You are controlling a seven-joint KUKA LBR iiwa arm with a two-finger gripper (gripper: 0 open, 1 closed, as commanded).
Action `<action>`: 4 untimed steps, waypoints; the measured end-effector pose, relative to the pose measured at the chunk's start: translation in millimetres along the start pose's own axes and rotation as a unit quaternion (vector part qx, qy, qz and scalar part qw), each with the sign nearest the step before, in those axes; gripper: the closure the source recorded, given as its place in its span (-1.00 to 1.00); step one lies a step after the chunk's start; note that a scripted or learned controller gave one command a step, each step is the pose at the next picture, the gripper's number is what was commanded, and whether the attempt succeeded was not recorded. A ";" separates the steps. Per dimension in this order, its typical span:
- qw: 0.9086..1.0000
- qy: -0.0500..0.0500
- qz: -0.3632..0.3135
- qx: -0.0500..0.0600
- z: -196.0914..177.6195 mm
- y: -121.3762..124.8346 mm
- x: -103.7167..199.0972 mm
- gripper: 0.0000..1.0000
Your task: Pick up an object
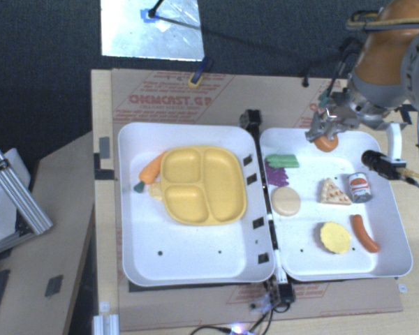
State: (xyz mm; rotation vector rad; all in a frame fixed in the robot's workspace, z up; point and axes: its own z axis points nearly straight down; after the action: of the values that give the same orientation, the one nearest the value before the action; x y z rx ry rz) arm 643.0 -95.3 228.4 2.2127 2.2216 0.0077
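Claw (325, 132) at right bin's (402, 246) far rim, holding an orange piece (327, 144).
Open floor between yellow disc (334, 237) and near rim.

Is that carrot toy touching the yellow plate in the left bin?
Touching. In the camera view, the carrot lies against the upper-left rim of the yellow plate, its orange edge meeting the rim with no white bin floor showing between them.
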 end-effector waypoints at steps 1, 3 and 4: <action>1.000 0.001 0.001 0.004 10.6 -47.1 19.6 1.00; 1.000 0.001 0.000 0.004 11.4 -112.1 41.8 1.00; 1.000 0.000 0.001 0.003 4.1 -108.6 29.8 1.00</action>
State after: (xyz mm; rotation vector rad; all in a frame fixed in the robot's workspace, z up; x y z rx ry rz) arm 534.3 -65.9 223.5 2.2187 2.2212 0.0022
